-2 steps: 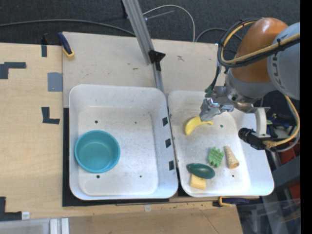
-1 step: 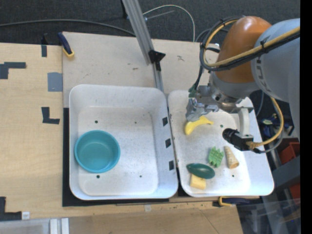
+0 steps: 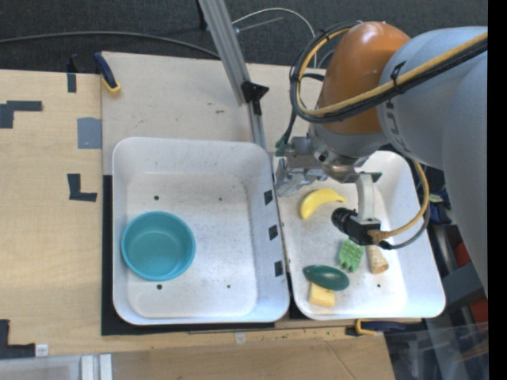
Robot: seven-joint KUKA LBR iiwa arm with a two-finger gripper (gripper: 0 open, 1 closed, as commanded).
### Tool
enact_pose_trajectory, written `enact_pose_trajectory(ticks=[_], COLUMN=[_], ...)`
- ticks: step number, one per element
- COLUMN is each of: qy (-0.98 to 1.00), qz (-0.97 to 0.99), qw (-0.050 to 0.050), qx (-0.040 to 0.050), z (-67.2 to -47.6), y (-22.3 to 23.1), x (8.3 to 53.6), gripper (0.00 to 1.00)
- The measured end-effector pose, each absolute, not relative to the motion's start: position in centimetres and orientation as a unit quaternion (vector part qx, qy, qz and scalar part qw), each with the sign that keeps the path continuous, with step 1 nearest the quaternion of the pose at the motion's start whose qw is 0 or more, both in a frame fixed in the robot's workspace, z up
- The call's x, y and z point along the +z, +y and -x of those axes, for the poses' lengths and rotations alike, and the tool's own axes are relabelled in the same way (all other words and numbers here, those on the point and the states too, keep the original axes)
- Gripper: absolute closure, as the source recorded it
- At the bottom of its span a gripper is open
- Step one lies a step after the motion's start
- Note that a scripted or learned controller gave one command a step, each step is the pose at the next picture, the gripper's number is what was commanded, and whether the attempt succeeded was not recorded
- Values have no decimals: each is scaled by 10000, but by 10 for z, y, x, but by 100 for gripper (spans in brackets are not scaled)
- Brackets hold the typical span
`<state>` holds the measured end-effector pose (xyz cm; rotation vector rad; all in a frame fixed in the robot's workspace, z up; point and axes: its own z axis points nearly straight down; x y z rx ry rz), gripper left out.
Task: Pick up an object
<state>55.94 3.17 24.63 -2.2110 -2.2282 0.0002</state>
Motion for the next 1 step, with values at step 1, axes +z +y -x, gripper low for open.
enact_pose_trajectory(ticks=[1], qy=[-7100], qz=[7042], qw=[14], qx=[2], z=[-557], y=[91], x=[248], gripper=[100])
